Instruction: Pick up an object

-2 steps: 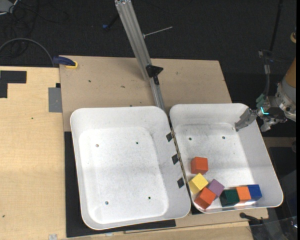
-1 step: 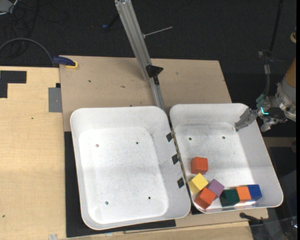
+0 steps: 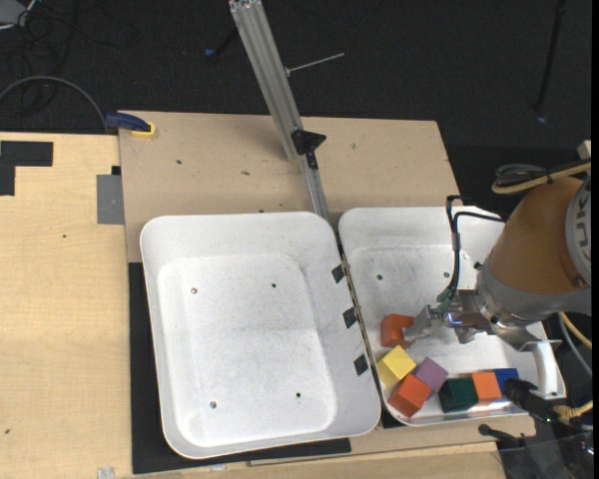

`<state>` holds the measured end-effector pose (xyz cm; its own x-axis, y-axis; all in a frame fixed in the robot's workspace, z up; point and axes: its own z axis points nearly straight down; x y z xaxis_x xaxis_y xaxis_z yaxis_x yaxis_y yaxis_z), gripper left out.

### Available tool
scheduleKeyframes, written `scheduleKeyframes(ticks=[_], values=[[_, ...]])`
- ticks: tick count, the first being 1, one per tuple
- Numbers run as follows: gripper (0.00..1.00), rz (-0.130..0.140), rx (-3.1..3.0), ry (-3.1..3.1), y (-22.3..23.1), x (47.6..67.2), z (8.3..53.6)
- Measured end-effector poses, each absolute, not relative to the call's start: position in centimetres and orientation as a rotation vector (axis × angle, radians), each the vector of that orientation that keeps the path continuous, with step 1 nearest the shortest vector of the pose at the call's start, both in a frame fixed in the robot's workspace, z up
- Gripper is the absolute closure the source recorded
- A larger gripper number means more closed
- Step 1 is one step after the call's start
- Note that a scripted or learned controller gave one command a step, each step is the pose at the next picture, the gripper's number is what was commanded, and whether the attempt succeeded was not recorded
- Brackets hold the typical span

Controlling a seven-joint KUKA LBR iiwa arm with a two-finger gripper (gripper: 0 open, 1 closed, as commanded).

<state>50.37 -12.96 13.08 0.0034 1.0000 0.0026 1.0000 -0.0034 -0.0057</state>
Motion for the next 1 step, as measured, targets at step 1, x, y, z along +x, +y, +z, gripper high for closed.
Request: scheduleKeyframes(ticks=[1], values=[[1.00, -0.001, -2.234, -2.205, -13.24, 50.58, 14.40]])
